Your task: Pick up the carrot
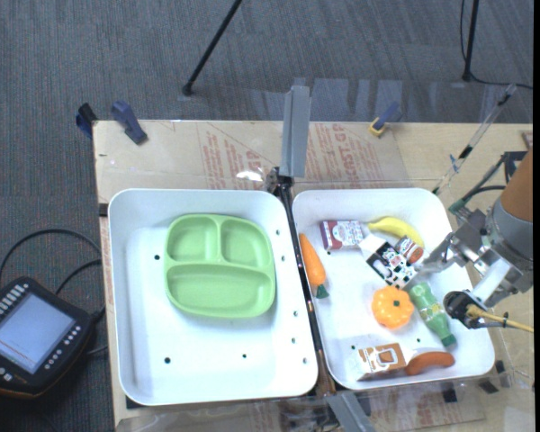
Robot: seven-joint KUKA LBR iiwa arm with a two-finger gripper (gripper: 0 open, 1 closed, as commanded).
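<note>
Left bin (144, 349) holds a green tray (220, 266). Right bin (342, 331) holds the carrot (312, 261) by its left wall. Gripper (439, 252) is over the bin's right side, well apart from the carrot. Whether it is open or closed cannot be told.

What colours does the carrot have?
The carrot is orange with a green end, camera view.

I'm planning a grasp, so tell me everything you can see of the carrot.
The carrot is orange, smooth and plastic-looking, tapering to a narrow tip at its far end, with a short green stub at its near end. It lies flat in the right bin, stretched along the bin's left wall, close enough that contact cannot be told. The maroon carton is nearest, but apart from it.
</note>
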